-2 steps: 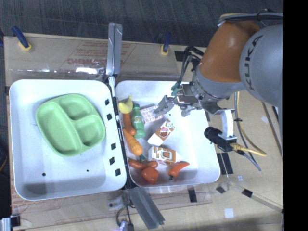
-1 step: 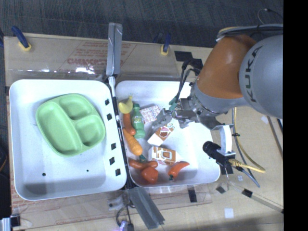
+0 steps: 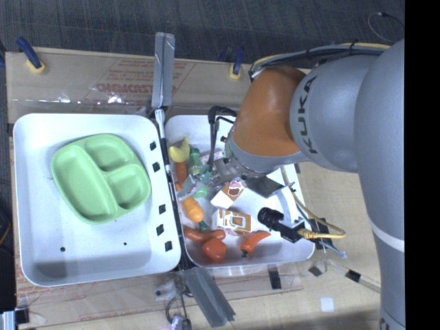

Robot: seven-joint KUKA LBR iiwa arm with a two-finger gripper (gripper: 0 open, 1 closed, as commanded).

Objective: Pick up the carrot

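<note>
A red tomato (image 3: 214, 249) sits near the front of the right bin (image 3: 302, 251). Behind it lies the carrot (image 3: 193, 210). The gripper (image 3: 214, 174) hangs just past it, maybe touching nothing; its state I cannot tell.

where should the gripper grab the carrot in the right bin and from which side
Probably across the middle of the carrot, coming straight down. It lies flat and slanted near the right bin's left wall, with toys crowding its ends, so closing across its narrow width seems safest.
</note>
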